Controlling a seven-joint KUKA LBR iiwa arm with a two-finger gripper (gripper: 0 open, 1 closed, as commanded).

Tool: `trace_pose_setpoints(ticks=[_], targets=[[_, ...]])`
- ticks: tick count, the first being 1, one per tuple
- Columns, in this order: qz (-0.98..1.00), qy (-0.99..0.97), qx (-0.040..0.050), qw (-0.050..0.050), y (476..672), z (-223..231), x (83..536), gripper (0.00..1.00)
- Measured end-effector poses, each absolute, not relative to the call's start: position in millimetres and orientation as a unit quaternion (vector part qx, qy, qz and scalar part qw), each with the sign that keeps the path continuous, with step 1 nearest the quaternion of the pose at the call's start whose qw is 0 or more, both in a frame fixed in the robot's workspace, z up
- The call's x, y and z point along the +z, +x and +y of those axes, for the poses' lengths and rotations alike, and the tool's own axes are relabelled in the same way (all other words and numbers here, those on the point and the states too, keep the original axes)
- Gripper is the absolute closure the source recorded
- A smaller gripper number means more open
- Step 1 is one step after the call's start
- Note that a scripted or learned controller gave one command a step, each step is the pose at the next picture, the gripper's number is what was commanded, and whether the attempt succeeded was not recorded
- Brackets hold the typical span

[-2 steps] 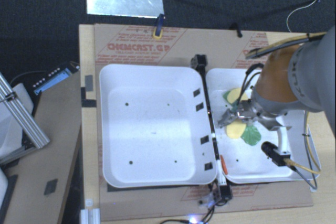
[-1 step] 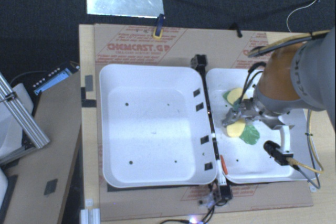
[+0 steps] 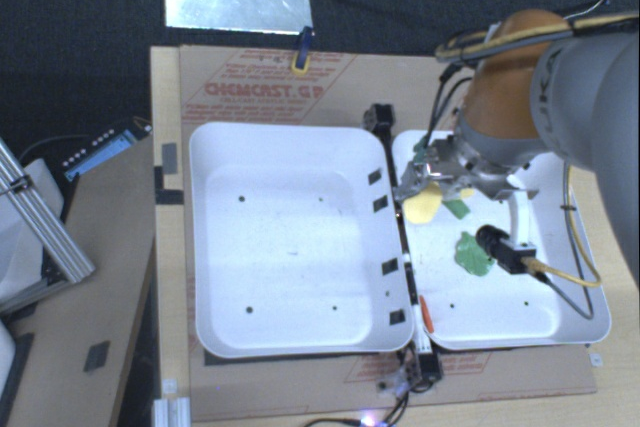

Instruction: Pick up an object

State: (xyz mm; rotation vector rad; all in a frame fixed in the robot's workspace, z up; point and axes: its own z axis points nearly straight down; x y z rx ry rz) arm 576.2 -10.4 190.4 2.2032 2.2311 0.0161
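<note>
My gripper (image 3: 428, 177) hangs low over the far left part of the right bin (image 3: 500, 320), under the grey and orange wrist. A pale yellow lump (image 3: 422, 207) lies just below and in front of it, close to the bin's left wall; whether they touch is unclear. A small green piece (image 3: 458, 209) sits right beside the yellow lump. A larger green crumpled object (image 3: 470, 255) lies nearer the bin's middle. The arm hides the far right part of this bin.
The left bin (image 3: 290, 335) stands beside the right one, joined by black clips along the shared wall. A small orange-red item (image 3: 427, 313) rests near the front of that divider. Both bins sit on a cardboard sheet (image 3: 260, 80).
</note>
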Motion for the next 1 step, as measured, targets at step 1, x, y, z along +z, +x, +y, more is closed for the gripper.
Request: trace_pose_setpoints(ticks=[1], targets=[[0.712,0.702,0.0029,0.0,542.6,75.4,222.6,1.0]])
